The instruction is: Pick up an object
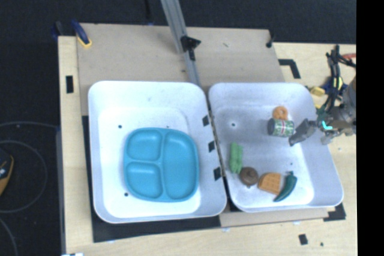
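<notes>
Pale wooden bench point(240, 60) bearing two white bins side by side, right bin point(258, 96) as landmark. Small green-and-white can point(281, 127) on its side near that bin's upper right, touching an orange piece point(279, 112), likely the nearest target. Gripper point(312, 129) just right of the can, grip state impossible to tell; blue divided plate point(162, 163) in the left bin

Two white bins point(150, 93). One blue tray point(162, 163), far left of the claw point(312, 132). Left of the claw: one can point(281, 127), one orange ball point(280, 112). Below-left: two green pieces point(236, 157), one brown ball point(249, 176), one orange block point(270, 181).
</notes>
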You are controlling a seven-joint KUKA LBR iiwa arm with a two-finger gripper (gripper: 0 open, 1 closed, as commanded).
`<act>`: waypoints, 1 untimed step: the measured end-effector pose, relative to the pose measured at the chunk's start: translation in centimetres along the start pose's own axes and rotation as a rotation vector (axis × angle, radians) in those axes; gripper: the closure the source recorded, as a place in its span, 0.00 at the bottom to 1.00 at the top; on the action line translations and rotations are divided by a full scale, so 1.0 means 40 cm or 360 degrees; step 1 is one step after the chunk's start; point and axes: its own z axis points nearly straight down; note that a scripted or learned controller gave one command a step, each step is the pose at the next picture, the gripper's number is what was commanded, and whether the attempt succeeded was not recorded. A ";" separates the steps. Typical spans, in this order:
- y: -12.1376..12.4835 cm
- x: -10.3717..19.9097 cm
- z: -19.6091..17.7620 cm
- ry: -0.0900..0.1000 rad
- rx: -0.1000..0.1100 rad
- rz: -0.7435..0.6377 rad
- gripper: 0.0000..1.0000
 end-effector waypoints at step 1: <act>0.000 0.000 0.000 0.0000 -0.0001 0.0000 0.00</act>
